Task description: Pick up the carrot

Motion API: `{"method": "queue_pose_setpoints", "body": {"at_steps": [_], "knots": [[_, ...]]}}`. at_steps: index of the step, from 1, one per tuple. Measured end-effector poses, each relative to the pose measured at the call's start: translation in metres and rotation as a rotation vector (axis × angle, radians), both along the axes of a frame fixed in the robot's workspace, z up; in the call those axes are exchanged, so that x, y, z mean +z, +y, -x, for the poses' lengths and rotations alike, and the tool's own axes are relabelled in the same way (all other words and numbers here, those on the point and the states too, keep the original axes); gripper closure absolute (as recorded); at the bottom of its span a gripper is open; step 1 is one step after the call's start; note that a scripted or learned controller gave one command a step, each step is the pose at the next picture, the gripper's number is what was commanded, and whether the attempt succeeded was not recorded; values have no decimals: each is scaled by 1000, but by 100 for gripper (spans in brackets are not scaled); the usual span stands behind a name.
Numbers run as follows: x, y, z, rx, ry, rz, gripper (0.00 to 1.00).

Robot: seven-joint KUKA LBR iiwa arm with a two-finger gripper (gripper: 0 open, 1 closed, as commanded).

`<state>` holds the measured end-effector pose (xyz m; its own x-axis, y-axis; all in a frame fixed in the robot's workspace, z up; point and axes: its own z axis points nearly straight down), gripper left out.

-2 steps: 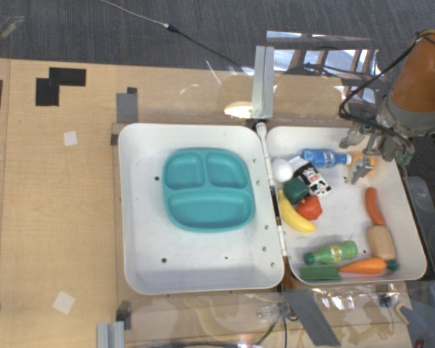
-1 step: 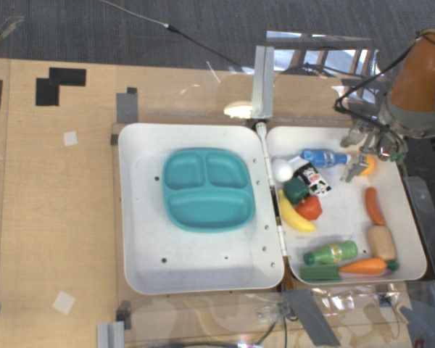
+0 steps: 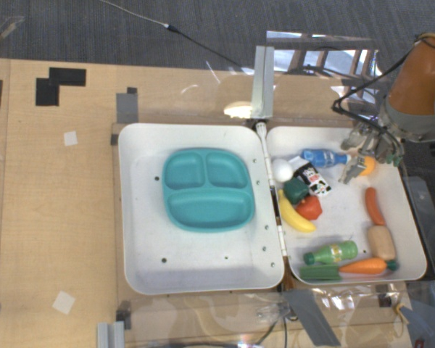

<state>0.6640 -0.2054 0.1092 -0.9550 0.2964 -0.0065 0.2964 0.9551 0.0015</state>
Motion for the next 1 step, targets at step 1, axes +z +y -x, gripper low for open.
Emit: {"method": "queue_pose_setpoints", "body": {"at_steps": [1], "knots": [[-21, -1, 4, -171, 12, -2, 0]]}}
